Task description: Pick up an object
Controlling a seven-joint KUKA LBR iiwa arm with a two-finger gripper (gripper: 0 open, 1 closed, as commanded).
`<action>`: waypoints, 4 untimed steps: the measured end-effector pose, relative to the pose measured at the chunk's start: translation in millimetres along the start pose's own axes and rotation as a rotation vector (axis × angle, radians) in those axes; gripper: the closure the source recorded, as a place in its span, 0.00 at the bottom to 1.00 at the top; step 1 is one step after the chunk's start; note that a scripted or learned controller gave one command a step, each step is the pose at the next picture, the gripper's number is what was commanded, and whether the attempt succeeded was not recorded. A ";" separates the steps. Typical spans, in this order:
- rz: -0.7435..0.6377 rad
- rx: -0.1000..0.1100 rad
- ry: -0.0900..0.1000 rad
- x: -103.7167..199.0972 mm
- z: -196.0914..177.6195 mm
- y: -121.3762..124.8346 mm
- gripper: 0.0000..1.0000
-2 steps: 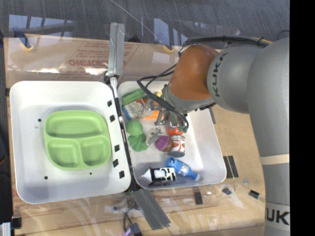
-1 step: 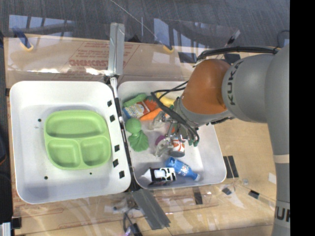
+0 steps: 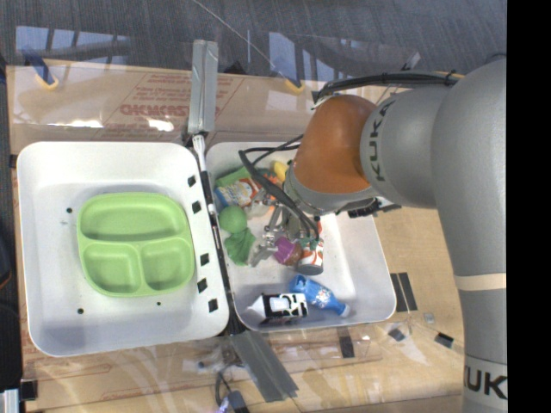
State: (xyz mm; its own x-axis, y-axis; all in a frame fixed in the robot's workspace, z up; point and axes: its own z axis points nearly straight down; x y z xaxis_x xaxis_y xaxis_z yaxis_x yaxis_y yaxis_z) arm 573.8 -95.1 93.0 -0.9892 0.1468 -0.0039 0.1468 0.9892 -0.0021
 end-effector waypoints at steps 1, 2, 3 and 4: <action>-0.004 0.004 -0.005 -2.1 -11.6 -1.6 1.00; -0.074 0.000 0.000 -36.4 -21.5 -70.6 1.00; -0.076 -0.002 0.001 -36.3 -21.1 -68.7 0.00; -0.217 -0.003 0.004 26.5 0.7 -65.4 0.00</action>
State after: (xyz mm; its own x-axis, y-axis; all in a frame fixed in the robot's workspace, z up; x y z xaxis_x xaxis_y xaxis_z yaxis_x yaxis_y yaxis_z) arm 538.0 -156.0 92.3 -0.9976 -0.0695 0.0007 -0.0695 0.9976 0.0006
